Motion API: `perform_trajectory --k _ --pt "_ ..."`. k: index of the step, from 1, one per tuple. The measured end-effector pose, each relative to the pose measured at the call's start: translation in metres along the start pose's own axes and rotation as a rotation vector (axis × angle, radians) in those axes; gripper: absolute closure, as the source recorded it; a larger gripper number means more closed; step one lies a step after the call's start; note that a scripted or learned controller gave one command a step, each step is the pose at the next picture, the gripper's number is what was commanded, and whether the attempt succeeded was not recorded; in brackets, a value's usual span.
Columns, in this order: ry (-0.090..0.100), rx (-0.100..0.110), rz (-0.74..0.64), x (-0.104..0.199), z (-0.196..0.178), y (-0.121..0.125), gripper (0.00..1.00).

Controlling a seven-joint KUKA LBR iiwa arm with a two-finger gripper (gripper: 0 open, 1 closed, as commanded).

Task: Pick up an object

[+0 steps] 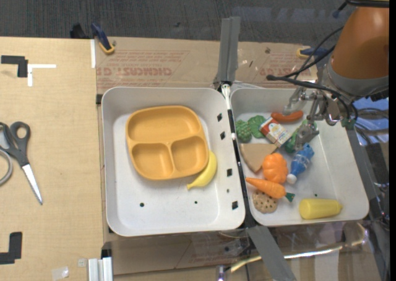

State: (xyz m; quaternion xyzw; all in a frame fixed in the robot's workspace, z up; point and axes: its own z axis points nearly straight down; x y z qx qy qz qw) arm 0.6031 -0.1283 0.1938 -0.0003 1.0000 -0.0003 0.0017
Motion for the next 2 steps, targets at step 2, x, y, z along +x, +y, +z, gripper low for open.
perform_trajectory --k 2 --pt "-0.001 0.0 0.305 -0.01 0.1 0.035 0.0"
